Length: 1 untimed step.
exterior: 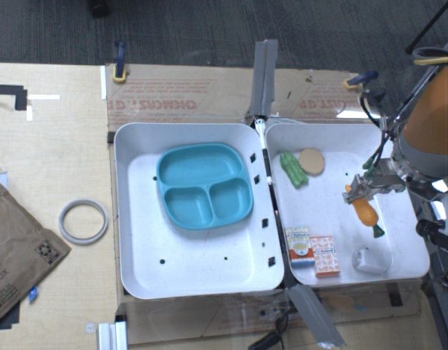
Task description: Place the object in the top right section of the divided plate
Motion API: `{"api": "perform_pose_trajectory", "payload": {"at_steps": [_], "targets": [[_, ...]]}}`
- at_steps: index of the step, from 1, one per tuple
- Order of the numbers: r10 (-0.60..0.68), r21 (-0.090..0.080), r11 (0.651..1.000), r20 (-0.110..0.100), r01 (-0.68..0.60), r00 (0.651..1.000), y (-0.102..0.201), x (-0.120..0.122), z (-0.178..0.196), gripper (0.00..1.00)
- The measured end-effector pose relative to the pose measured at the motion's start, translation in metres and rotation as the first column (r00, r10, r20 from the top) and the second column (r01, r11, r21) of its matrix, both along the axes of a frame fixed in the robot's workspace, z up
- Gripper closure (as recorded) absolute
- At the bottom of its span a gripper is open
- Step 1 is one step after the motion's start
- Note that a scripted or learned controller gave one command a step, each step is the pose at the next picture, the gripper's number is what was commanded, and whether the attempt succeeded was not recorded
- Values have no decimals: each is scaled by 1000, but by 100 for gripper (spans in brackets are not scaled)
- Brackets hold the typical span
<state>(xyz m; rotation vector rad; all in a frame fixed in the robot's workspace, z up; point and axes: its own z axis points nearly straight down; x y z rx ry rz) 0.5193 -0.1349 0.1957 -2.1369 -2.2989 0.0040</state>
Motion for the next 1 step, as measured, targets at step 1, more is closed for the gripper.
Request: {"api": "perform_pose_trajectory", "payload": {"at_steps": [1], "targets": [[-51, 0, 999, 1, 51, 999, -41, -42, -85, 100]]}}
